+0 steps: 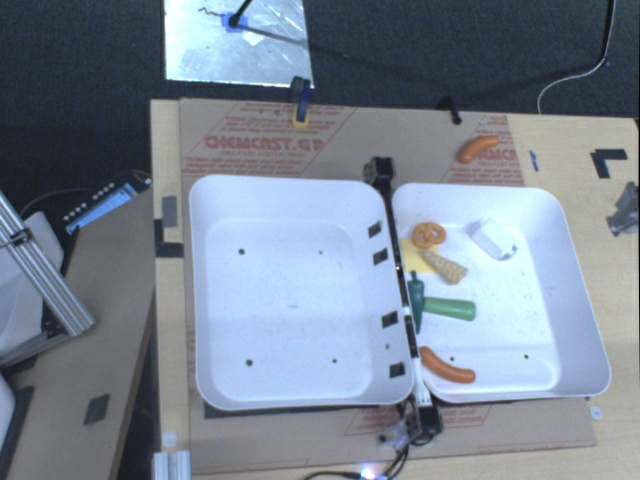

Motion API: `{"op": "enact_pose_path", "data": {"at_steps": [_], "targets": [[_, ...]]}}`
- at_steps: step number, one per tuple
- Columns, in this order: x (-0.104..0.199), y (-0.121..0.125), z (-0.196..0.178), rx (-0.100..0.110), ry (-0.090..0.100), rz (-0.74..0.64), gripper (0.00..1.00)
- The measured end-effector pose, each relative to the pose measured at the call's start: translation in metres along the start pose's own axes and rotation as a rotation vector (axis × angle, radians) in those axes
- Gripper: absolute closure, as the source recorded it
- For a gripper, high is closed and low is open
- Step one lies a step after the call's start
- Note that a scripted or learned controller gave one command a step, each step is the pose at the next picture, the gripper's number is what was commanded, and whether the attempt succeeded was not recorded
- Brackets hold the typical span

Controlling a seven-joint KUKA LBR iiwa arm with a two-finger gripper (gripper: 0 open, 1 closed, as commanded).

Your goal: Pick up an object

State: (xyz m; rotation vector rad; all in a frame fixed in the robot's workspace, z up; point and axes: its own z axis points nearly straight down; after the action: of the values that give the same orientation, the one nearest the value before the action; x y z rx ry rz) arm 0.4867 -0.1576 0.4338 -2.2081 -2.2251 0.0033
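- Nearest of the loose pieces is one orange sausage-shaped toy [447, 366], lying flat near the front edge of the right bin [575, 298], close to the divider between the two bins.
- Two white bins sit side by side on the bench; the left bin [290, 288] shows four small dark dots on its floor.
- One green piece [443, 309] lies just behind the sausage, its darker end touching the divider (long axis across the bin).
- One tan ridged cone [445, 266] lies behind that, partly over a pale yellow flat piece [412, 244].
- One orange ring-shaped piece [429, 234] sits just beside the cone, toward the back.
- One white block [494, 239] rests to the right of the ring, apart from it.
- At the view's right edge, level with the white block, the grey gripper [626, 210] is outside the bins, well apart from every piece; whether it is apart or together cannot be told.
- A second orange sausage-shaped toy [478, 148] lies on the board behind the right bin, making two in all.
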Motion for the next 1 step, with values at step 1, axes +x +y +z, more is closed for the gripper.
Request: {"op": "enact_pose_path", "data": {"at_steps": [1], "targets": [[0.0446,0.0000,-0.1071,-0.022,-0.006,-0.001,1.00]]}}
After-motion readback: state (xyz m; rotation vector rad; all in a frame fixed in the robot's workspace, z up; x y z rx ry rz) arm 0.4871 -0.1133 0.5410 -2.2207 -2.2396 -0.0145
